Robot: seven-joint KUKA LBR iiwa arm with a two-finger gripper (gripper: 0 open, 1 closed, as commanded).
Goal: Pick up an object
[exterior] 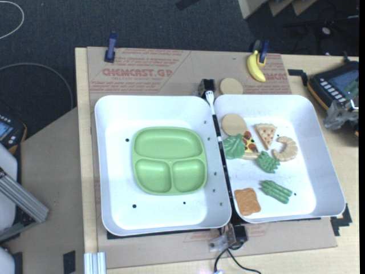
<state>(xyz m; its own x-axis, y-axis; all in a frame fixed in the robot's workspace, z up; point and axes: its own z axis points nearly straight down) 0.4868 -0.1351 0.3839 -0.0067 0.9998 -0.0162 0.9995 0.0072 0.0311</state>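
Pincer outside right bin, apart from toy foods

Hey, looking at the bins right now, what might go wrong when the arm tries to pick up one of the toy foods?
1. The toy foods in the right bin crowd together: the pizza slice, pretzel and broccoli sit nearly touching, so a grasp may catch two or knock a neighbour.
2. The round cookie and the toast lie flat near the bin's left wall, which could block a finger.
3. The green divided tray in the left bin is wide and probably hard to grip.
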